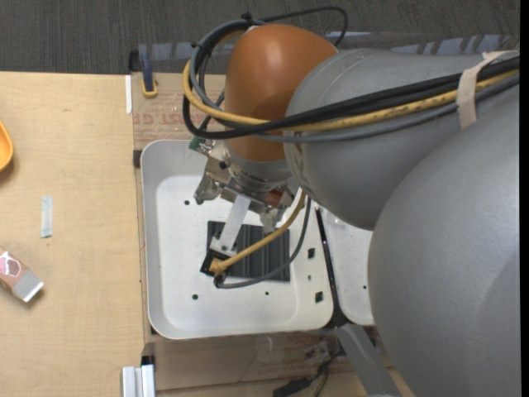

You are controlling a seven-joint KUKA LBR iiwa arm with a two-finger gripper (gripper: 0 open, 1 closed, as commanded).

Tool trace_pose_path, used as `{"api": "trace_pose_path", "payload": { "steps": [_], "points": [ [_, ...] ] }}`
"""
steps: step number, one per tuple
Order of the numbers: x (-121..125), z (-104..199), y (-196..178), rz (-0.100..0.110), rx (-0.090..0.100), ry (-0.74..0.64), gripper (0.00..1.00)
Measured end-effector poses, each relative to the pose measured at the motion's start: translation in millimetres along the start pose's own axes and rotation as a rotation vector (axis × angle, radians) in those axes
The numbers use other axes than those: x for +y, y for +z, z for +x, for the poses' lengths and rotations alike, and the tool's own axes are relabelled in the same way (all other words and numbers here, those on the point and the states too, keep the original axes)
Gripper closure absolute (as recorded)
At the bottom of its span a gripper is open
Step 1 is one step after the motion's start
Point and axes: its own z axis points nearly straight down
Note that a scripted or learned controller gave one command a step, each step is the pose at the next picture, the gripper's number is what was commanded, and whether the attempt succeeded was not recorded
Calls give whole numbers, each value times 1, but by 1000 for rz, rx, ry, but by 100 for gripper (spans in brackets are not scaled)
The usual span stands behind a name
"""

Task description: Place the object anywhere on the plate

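The arm reaches over the left white bin (165, 246), and its orange band and wrist cover the bin's upper middle. My gripper (248, 203) hangs just under the wrist, low over the bin floor, and the wrist hides most of it. A flat black ribbed thing (263, 256) lies on the bin floor right beneath the gripper, partly crossed by the yellow cable. I cannot tell whether the gripper touches it.
The right bin (351, 263) is mostly covered by the arm. On the wooden bench to the left lie an orange thing (4, 147) at the edge, a small grey strip (46, 217) and a pink-and-white packet (18, 276).
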Motion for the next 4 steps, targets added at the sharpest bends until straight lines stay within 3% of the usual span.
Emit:
{"api": "trace_pose_path", "payload": {
  "steps": [4],
  "points": [
    [0,0,0,0,0,0,0]
  ]
}}
